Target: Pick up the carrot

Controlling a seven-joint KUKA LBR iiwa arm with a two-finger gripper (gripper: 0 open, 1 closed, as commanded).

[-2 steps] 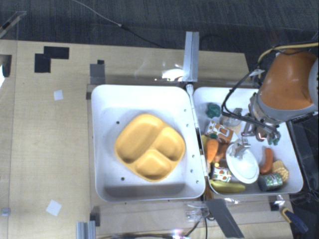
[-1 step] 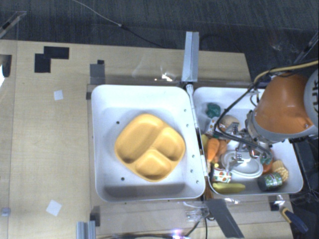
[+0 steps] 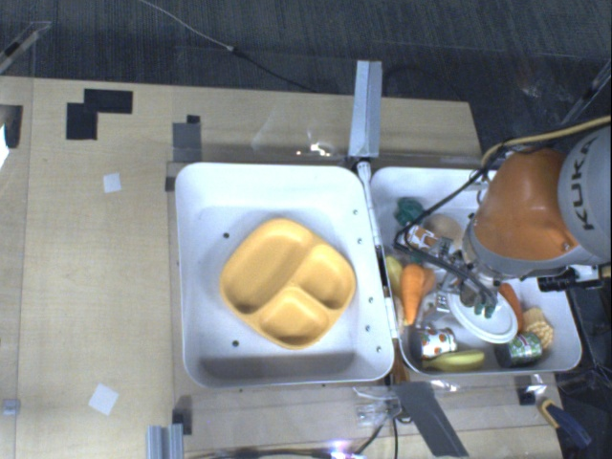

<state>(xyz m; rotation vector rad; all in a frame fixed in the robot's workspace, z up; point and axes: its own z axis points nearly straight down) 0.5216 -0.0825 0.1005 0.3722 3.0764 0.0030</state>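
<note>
The carrot (image 3: 411, 291) is orange and lies lengthwise near the left wall of the right bin (image 3: 574, 352), its thick end toward the back. My gripper (image 3: 443, 301) hangs low over the bin just to the right of the carrot, under the arm's orange band (image 3: 521, 210). Nothing shows as held in it. The wrist hides part of the bin's middle.
Around the carrot lie a green item (image 3: 409, 208), a white dish (image 3: 490, 325), a banana (image 3: 455, 359), a small can (image 3: 524, 349), corn (image 3: 538, 329) and another orange piece (image 3: 512, 299). The left bin (image 3: 201, 199) holds a yellow divided plate (image 3: 287, 281).
</note>
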